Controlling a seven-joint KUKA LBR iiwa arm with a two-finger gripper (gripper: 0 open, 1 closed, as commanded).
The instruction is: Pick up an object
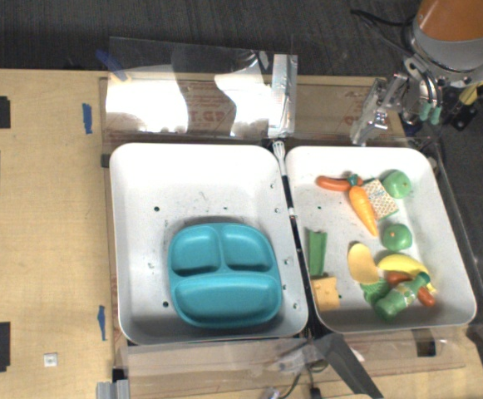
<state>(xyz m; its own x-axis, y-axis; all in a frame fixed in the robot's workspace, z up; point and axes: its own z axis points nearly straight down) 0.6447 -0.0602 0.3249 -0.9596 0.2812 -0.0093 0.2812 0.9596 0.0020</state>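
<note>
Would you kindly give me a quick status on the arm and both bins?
Claw above right bin's far rim, holding nothing. Toy foods untouched in right bin: carrot, two green balls. Teal tray in left bin. Nothing in the way.

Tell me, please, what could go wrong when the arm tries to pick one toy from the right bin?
The toys crowd the right bin: near the banana the hand may pinch two pieces or knock neighbours. The green stick lies close to the bin's left wall, so a finger could hit that wall.
</note>
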